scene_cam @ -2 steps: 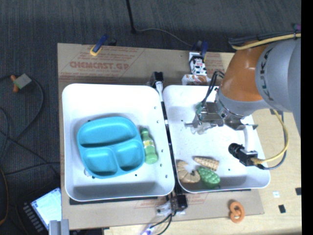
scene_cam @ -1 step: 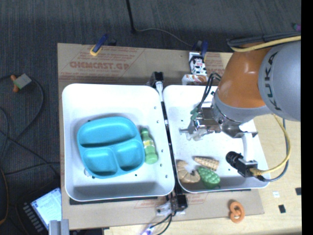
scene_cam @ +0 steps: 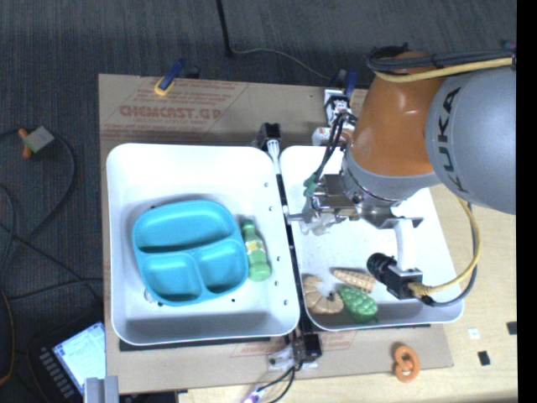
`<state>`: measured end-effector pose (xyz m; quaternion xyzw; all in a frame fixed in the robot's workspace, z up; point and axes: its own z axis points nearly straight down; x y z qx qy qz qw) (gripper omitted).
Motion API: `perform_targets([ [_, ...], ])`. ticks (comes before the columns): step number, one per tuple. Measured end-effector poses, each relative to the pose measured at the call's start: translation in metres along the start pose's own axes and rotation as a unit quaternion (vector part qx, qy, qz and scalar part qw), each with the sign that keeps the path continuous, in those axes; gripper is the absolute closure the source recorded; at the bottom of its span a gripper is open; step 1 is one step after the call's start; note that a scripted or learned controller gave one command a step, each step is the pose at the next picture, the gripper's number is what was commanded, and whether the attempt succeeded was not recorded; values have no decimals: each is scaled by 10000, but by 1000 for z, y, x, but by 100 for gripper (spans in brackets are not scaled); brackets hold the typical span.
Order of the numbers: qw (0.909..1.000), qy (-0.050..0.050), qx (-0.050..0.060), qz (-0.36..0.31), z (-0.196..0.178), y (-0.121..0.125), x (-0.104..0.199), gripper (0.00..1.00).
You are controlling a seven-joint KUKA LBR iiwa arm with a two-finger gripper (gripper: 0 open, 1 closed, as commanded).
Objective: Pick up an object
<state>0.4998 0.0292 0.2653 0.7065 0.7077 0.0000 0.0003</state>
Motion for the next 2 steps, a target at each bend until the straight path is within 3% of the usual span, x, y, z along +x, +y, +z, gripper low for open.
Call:
perform_targets([
  [1,10000,0,10,0,9,-16,45,100],
  [2,10000,-3,17,2,24,-16,85,100],
])
